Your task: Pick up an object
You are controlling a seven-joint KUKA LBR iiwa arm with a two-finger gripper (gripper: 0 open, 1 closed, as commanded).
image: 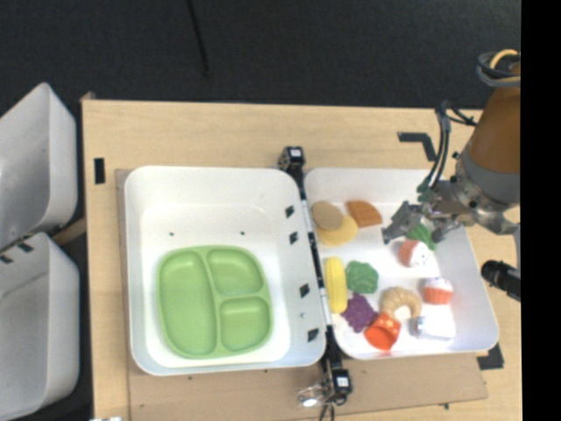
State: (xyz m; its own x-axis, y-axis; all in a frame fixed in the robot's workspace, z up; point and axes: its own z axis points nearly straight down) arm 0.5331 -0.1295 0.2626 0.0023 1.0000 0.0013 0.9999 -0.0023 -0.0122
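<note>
My gripper [420, 224] hangs low over the upper right part of the right bin [465, 318], reaching in from the right. A small green piece [422, 233] shows right at its tip. Just below it lies a red and white toy [415, 253]. Whether either of them is held is not visible. Several toy foods lie in this bin: an orange bread piece [363, 211], a tan round piece [327, 213] on a yellow one [343, 231], a yellow corn cob [335, 283], green broccoli [361, 277] and purple grapes [357, 312].
A red piece [382, 332], a tan croissant [400, 301], a red and white cup [436, 290] and a white block [436, 325] crowd the right bin's near corner. The left bin [145, 200] holds a green divided tray [213, 301]. Clips line the wall between the bins.
</note>
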